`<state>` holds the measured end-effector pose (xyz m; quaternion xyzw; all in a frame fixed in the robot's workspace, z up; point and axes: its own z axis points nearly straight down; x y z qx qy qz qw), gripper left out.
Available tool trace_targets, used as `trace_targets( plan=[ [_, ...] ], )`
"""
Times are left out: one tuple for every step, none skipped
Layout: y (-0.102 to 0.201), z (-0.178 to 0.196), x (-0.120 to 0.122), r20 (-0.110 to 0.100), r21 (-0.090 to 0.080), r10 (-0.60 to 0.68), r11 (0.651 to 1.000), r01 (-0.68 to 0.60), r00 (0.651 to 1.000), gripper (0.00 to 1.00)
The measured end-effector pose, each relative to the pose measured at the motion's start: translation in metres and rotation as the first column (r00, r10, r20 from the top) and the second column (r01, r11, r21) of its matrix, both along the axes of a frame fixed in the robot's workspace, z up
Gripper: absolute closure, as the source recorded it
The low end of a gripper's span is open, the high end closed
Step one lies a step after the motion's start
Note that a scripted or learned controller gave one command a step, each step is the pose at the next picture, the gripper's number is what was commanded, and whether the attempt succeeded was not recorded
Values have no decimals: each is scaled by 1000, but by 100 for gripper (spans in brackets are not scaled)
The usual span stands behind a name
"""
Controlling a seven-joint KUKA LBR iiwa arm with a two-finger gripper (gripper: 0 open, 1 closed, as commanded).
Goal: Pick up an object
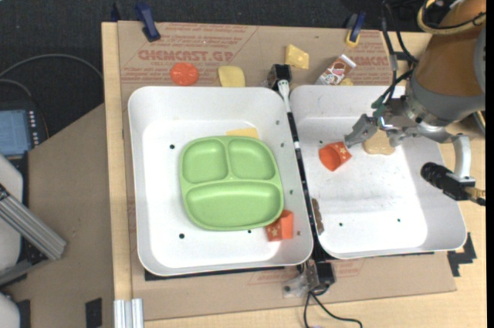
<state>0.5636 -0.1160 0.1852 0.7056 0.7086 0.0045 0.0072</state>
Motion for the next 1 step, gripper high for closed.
trace_targets(
  plan=[
    [20,-105,37,-20,6,-1,1000,1,1000,0]
  ],
)
